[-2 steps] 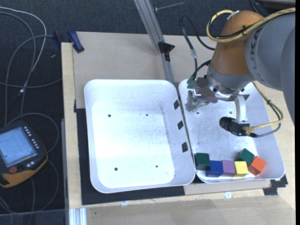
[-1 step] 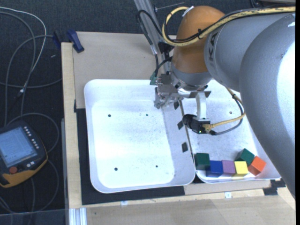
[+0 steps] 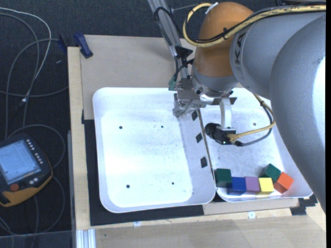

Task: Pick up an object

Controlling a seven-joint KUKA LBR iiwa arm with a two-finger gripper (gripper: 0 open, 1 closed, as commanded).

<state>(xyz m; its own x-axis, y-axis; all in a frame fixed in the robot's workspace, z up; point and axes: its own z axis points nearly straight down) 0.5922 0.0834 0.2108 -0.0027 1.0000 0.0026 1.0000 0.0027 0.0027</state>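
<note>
Well apart: blocks near-right, jaws [image 3: 182,109] far-left.
Five cubes — green block [image 3: 223,176], blue, purple, yellow, orange — line the right bin's [image 3: 254,124] near edge; the jaws hang over the bins' shared wall, their opening indiscernible.

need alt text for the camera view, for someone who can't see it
A grey KUKA arm with an orange band reaches over two white bins, its gripper near their shared edge. Coloured blocks line the right bin's near edge; the left bin sits beside it.
</note>
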